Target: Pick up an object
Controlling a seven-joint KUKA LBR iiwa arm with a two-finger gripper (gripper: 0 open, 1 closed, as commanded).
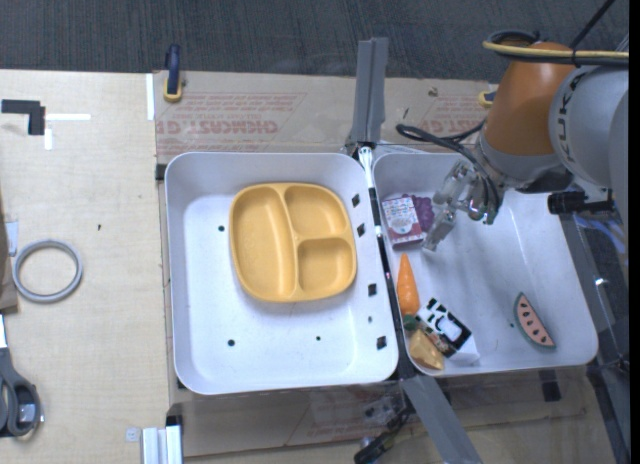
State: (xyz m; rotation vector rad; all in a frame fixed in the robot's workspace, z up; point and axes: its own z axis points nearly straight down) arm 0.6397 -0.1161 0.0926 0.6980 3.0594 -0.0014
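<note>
Two shallow white bins [190, 282] sit side by side below me. My gripper [452, 214] hovers in the right bin's upper-left area with fingers spread, holding nothing, just beside a purple-and-white pouch [405, 218]. An orange carrot [407, 285] lies along the left wall; a watermelon slice toy [534, 320] rests near the lower-right corner.

A pale wooden bench [80, 332] stands on dark grey carpet [250, 2].
</note>
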